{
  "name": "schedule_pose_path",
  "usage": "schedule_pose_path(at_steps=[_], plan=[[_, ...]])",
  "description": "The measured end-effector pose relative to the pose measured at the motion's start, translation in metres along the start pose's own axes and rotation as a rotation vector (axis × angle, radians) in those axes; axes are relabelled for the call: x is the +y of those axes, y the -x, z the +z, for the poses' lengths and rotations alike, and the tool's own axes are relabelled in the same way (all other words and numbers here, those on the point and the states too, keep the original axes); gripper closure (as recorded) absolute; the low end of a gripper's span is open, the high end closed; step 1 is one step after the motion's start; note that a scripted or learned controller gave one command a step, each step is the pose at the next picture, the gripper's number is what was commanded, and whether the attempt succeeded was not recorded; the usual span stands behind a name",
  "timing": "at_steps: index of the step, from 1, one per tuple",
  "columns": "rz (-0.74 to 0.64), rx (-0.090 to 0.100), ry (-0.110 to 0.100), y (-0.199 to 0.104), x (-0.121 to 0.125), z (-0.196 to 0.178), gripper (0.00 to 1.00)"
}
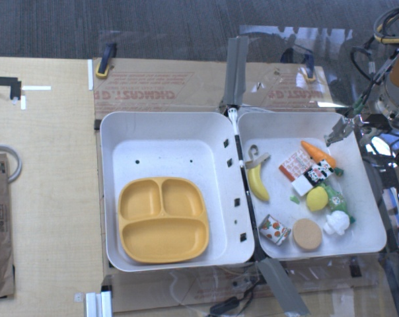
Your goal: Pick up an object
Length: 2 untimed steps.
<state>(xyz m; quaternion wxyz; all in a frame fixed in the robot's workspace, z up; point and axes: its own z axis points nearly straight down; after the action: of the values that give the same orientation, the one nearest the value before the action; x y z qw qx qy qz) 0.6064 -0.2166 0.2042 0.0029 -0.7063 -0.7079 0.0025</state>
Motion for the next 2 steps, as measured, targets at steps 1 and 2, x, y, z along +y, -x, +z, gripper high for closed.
schedule_pose_path(at_steps=[1,2], plan=[[0.222,0.011,0.009,-0.005,0.001,0.097,0.00],[0.095,-0.003,0.019,-0.032,0.035,0.106,0.00]])
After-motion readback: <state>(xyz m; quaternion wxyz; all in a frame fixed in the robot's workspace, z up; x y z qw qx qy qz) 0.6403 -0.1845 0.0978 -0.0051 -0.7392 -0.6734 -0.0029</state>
